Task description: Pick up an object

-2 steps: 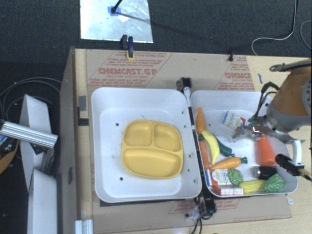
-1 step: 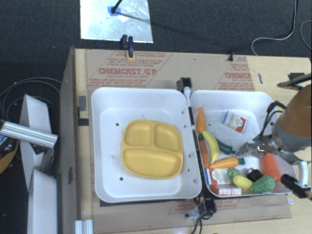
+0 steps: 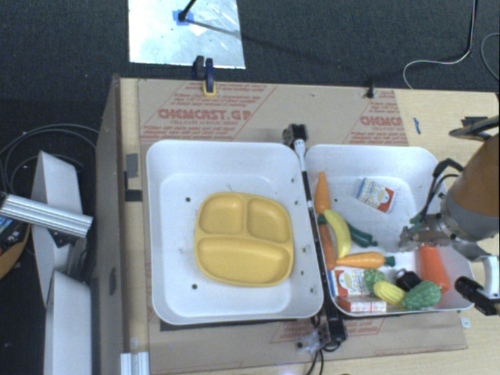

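Camera view, claw (image 3: 424, 241) over right bin (image 3: 406, 159), grip state unclear, orange carrot (image 3: 432, 266) just below, banana (image 3: 338, 231) nearby

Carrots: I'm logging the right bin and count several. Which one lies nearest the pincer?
The carrot at the bin's right side, right under the pincer. The others lie by the divider and mid-bin.

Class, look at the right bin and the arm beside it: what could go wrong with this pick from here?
1. The toys in the right bin lie crowded: the broccoli, corn and orange carrot touch, so a grab could likely catch two or slip.
2. The gripper sits near the bin's right wall and might bump it.
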You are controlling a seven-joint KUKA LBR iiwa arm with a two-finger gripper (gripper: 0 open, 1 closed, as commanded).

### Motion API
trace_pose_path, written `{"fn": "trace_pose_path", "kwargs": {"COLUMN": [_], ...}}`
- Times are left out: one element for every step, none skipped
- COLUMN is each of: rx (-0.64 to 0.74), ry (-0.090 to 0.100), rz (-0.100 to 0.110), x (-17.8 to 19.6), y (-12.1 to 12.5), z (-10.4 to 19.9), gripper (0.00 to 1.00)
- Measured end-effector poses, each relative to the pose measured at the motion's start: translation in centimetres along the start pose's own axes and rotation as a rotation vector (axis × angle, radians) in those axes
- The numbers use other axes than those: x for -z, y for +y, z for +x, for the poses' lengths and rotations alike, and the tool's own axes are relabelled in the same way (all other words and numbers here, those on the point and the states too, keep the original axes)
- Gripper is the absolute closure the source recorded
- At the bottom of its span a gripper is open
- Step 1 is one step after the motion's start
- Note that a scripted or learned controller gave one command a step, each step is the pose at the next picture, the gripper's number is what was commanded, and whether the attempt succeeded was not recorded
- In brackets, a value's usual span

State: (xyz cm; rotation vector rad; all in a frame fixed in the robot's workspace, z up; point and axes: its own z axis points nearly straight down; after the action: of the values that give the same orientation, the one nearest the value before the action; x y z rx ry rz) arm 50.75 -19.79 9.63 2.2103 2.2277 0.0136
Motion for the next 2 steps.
{"fn": "trace_pose_path", "kwargs": {"rx": [-0.003,-0.004], "ry": [-0.003,-0.003], "rz": [0.006,0.007], "x": [5.0,8.7], "y": [0.0,-1.8], "z": [10.2,21.0], "gripper": [1.0,1.0]}}
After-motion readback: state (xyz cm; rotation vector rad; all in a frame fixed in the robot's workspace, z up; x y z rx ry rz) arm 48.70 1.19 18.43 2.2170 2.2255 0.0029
